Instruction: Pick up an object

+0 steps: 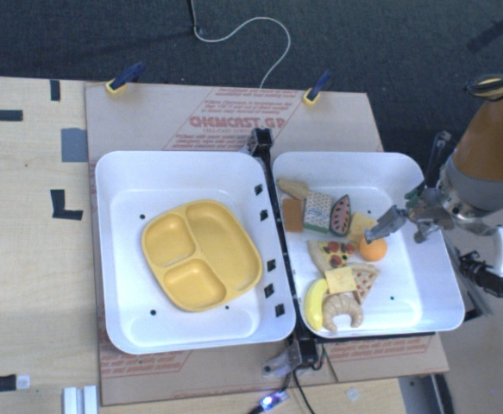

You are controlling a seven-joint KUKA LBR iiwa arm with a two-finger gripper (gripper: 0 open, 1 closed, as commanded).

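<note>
Croissant (344, 310) and banana (315, 304) sit closest, one each; one yellow plate (201, 253) left; jaws (384, 225) over orange (373, 249), can't tell grip.

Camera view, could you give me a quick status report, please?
Gripper low in right bin, beside orange ball. Nothing visibly held. Toy food crowds bin's left; yellow tray in left bin.

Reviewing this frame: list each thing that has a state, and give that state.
Yellow plate: upright in the left bin, its three compartments bare.
Orange: resting in the right bin beside the gripper.
Banana: lying flat.
Croissant: lying against the banana.
</note>
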